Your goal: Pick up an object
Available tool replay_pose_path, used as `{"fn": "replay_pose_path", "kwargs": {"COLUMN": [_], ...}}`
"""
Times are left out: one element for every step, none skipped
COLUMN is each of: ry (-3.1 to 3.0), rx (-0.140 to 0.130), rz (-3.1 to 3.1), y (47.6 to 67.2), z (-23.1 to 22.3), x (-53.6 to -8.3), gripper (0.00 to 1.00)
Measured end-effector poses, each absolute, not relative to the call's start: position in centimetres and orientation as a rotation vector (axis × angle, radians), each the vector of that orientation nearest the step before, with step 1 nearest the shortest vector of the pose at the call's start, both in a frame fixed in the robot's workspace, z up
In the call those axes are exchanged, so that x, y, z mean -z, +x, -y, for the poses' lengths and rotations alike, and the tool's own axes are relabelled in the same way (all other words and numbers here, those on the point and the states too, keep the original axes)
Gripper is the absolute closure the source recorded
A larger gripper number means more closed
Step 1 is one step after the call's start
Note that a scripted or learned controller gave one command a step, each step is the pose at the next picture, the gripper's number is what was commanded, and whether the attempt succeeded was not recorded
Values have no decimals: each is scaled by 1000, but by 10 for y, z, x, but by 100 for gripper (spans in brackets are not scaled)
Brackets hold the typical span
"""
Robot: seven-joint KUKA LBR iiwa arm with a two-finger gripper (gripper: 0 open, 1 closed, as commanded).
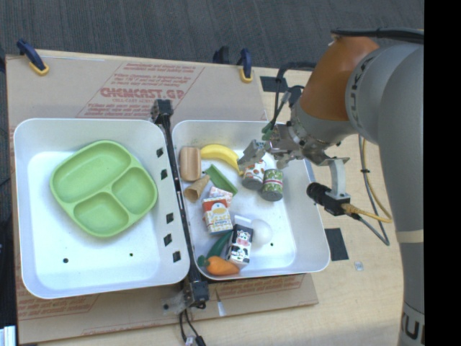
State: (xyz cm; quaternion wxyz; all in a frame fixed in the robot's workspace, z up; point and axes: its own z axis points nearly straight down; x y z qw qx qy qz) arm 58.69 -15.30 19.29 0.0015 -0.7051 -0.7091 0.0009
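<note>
I see the gripper (261, 166) low in the right bin (306, 244), upper right of centre, closed on a small can (253, 174); a green-labelled can (273, 184) sits just beside it.

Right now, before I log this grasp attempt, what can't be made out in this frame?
- Gripper: blurred against the cans; whether it grips anything cannot be told in the camera view.
- Two small cans: labels too small to read.
- Carrot: partly covered by the milk carton.
- Right bin: its upper right corner is hidden under the arm.
- Cardboard print: blurred, barely legible.
</note>
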Motion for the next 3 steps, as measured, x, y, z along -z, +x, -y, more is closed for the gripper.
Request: {"fn": "replay_pose_path", "kwargs": {"ry": [-2213,-2206,-2214], "rx": [0,-1,1], "rz": [2227,2236,2229], "y": [484,485,478], "z": [148,148,104], "x": [-99,-109,-218], "gripper": [0,100,100]}}
